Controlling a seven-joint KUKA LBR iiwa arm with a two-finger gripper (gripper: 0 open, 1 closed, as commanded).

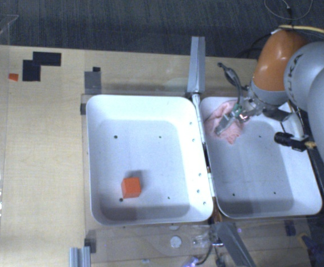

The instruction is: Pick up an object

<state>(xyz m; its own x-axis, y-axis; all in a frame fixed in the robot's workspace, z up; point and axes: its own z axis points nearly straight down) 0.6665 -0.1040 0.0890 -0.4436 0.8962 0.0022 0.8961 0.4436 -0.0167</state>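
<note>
Bench bins | tool [231, 121] over pink object [224, 124] — fingertips unclear | orange cube [131, 187] left

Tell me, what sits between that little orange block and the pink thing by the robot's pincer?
In the camera view, between the orange block and the pink thing lie bare white bin floor and the raised rims where both bins meet.
</note>
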